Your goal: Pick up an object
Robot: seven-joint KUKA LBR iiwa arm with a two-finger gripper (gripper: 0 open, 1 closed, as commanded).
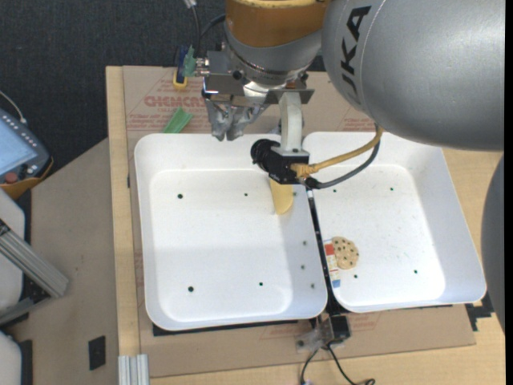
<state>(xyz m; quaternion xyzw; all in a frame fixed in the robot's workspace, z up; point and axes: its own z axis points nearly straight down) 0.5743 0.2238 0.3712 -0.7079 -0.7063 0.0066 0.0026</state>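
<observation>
My gripper (pixel 228 129) hangs over the far rim of the left bin (pixel 160 239), near that bin's back middle, with nothing visibly in it. A pale yellow wedge-shaped piece (pixel 282 198) lies in the left bin against the divider, to the right of the gripper and nearer the camera. In the right bin (pixel 417 231) a round tan cookie-like disc with dark spots (pixel 345 252) rests near the divider. A small red, white and blue item (pixel 332 265) lies beside the disc.
A green strip (pixel 178 120) lies on the cardboard behind the left bin. A small blue and yellow part (pixel 185 65) stands at the cardboard's back edge. The large grey arm covers the top right of the view.
</observation>
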